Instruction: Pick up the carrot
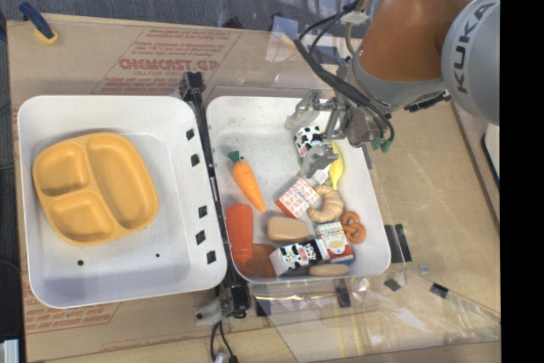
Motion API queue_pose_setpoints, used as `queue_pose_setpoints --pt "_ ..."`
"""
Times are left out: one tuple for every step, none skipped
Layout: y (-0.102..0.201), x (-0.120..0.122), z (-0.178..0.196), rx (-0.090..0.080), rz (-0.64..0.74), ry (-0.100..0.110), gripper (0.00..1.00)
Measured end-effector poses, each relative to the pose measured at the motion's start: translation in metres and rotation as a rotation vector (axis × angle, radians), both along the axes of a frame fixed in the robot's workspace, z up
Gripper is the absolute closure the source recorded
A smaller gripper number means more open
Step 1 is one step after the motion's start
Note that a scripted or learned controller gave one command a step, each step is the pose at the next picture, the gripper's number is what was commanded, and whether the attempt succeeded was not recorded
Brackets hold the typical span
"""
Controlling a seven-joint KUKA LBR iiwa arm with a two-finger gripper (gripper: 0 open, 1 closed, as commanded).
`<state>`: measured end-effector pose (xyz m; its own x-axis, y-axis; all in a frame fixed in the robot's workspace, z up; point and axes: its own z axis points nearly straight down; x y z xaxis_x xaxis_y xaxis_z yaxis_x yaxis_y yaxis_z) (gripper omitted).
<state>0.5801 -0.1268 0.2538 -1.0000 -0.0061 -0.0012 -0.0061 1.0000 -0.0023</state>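
Lying in right bin [255, 110]: carrot [247, 184], perhaps banana [337, 170], cartons.

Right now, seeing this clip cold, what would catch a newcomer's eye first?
Probably the big grey arm with its orange band at upper right, its hand hanging over the far end of the right bin. Next, the yellow divided plate sitting alone in the left bin. Then the carrot lying free near the right bin's left wall, apart from the toy-food clutter.
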Motion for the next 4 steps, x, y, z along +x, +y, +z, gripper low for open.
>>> queue_pose_setpoints --pt "0.024 -0.005 -0.140 -0.003 0.045 -0.026 0.00" --pt "0.016 0.033 -0.161 0.002 -0.248 -0.003 0.00" --pt "0.018 0.035 -0.149 0.001 -0.239 -0.008 1.00" --pt "0.106 0.003 -0.058 0.005 -0.283 -0.007 1.00"
